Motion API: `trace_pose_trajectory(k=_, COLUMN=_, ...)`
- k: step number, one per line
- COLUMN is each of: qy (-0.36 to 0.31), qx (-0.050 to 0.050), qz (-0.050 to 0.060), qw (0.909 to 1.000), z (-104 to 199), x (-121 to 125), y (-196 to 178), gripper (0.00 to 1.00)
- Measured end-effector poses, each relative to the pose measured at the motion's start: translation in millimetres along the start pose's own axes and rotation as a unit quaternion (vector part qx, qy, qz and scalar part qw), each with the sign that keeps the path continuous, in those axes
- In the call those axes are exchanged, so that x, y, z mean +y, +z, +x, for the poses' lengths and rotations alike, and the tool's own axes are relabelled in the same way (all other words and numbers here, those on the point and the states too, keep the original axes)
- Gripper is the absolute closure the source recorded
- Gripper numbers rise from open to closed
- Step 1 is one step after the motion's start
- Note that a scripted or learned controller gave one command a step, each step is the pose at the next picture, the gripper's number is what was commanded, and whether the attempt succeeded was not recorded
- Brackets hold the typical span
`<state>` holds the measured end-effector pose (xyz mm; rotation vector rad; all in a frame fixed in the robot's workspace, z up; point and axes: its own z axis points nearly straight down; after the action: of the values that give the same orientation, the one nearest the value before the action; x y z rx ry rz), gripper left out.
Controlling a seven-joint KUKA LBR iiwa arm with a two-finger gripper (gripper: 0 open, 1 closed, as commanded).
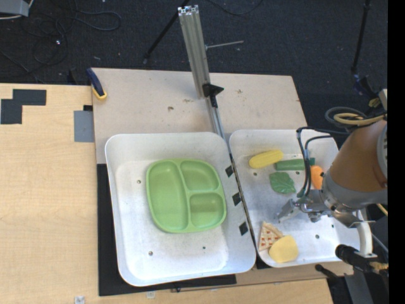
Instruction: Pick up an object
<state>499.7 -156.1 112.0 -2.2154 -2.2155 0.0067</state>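
**Nothing Picked Up Yet**

The robot's metal hand [292, 209] hung low in the right white bin [329, 249], just below the flat green toy leaf [282, 182]. I could not tell if it was open. The leaf lay loose, so grabbing was left.

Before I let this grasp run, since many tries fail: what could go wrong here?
The gripper sits low in the right bin, among closely spaced toys. It could land between the green leaf and the waffle piece and close on nothing, or nudge the yellow piece toward the bin's edge.
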Motion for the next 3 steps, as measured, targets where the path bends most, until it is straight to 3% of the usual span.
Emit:
trace_pose_trajectory(k=1, qy=0.0, qx=0.0, qz=-0.003, qw=1.0, z=0.0, x=1.3, y=20.8, gripper=0.0)
trace_pose_trajectory(k=2, qy=0.002, qx=0.001, qz=-0.007, qw=1.0, z=-0.3, x=3.3, y=8.7, gripper=1.0)
trace_pose_trajectory(k=3, qy=0.0, qx=-0.002, qz=-0.005, qw=1.0, z=-1.3, x=0.0, y=-33.7, gripper=1.0)
